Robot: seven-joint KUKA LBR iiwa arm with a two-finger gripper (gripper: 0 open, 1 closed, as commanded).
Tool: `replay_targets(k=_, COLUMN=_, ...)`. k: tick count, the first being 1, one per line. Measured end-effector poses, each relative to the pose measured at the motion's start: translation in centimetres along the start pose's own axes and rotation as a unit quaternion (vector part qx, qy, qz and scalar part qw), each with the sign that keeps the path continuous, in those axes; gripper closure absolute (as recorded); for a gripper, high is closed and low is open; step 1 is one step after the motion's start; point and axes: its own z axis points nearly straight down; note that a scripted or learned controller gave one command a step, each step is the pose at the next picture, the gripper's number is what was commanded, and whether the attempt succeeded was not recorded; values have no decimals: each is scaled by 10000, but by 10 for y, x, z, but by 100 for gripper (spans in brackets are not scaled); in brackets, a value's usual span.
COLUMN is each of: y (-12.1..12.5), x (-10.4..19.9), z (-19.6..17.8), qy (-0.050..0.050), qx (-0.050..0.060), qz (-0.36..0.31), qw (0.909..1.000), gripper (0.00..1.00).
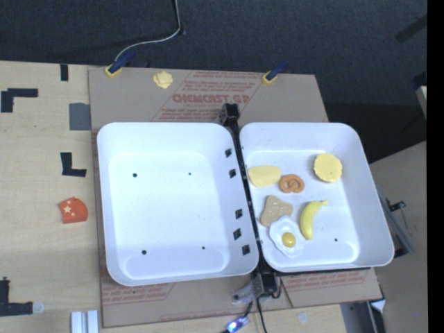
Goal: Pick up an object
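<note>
The right bin [347, 144] holds several toy foods: a pale yellow oval piece [263, 176], a brown pretzel [292, 183], a round yellow ridged piece [327, 167], a tan bread slice [275, 209], a banana [311, 218] and a fried egg [286, 239]. They lie close together in the bin's middle and lower left.
The left bin [118, 144] sits beside it on a brown cardboard sheet [208, 96]. A small yellow piece [163, 80] lies on the cardboard at the back. A red piece [73, 210] rests on the wooden bench at the left. A cable [156, 41] runs off behind.
</note>
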Motion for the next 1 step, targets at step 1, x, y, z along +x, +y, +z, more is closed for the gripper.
replay_targets(k=1, y=0, x=0, z=1, qy=2, qx=6, qz=-1, qw=10000, gripper=0)
